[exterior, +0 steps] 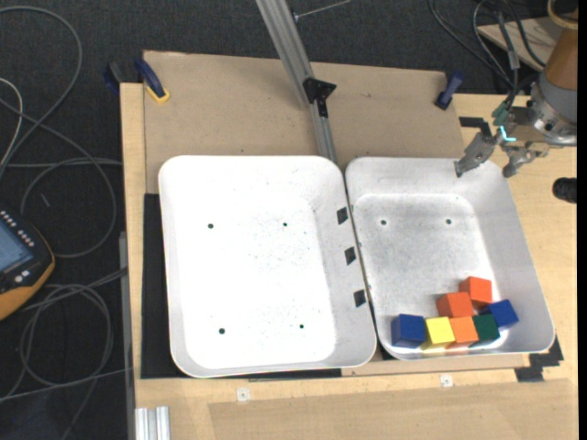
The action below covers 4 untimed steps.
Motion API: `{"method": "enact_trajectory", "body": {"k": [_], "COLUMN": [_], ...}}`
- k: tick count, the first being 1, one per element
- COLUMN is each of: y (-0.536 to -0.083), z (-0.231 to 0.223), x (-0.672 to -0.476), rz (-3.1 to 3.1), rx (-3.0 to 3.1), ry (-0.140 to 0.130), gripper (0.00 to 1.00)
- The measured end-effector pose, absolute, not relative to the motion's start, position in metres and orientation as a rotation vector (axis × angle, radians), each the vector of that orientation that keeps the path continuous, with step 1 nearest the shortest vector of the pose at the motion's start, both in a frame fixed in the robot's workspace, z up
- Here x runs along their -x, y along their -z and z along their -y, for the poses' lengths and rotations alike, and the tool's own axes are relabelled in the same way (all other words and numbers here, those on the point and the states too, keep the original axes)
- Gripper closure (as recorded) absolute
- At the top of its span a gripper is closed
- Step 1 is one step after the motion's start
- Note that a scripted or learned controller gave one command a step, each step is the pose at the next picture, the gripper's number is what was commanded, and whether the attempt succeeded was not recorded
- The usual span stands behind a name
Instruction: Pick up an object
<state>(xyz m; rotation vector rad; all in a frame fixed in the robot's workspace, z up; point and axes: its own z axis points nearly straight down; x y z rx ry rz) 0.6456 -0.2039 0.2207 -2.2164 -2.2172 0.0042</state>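
Right bin (514, 236), near corner: a tight cluster of small blocks, comprising a blue block (409, 328), a yellow block (439, 331), orange blocks (457, 306) (one more (479, 290) at the cluster's far side), a green block (485, 325) and a second blue block (503, 313), mostly touching. Left of this bin lies the left bin (183, 246). Above the right bin's far right rim hangs the gripper (495, 159), fingers spread apart, nothing between them.

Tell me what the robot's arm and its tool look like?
The arm is grey, rounded and thick, with an orange band curving around it higher up. Its tool is small, with two thin dark grey metal prongs and a tiny turquoise spot between them.
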Motion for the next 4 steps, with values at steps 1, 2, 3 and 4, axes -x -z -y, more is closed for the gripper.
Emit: {"method": "enact_trajectory", "body": {"k": [1, 2, 3, 4], "y": [-0.224, -0.18, -0.134, -0.098], "z": [0.204, 0.209, 0.216, 0.215], "x": [-0.647, -0.645, -0.643, -0.643], "rz": [2.223, 2.218, 2.217, 2.22], "rx": [2.218, 2.218, 2.219, 2.218], "ry": [-0.002, -0.005, -0.005, -0.003], "gripper": [0.0, 0.0, 0.0, 0.0]}}
